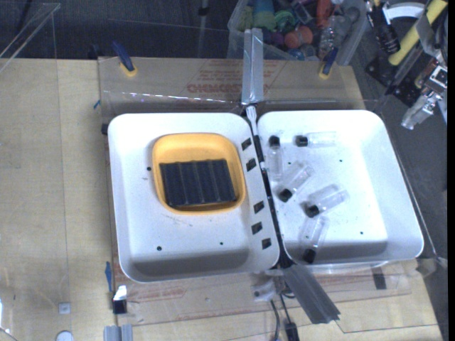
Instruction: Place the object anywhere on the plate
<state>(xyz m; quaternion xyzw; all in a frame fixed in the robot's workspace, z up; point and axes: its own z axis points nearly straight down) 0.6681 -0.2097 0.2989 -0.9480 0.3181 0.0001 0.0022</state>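
Observation:
A yellow plate (165, 150) sits in the left white bin (131, 212). A black ridged rectangular object (197, 182) lies flat on the plate's middle. Several clear vials with black caps lie scattered in the right white bin (373, 190), among them one near the back (315, 141), one in the middle (325, 199) and one toward the front (313, 233). My gripper (419, 112) hangs at the far upper right, beyond the right bin's back corner and well away from the plate and the vials. I see nothing held in it.
A clear tub of colourful toys (298, 13) stands behind the bins. A raised divider with black markers (257, 190) runs between the two bins. Blue clamps (126, 64) hold a plastic sheet at the bench's back edge.

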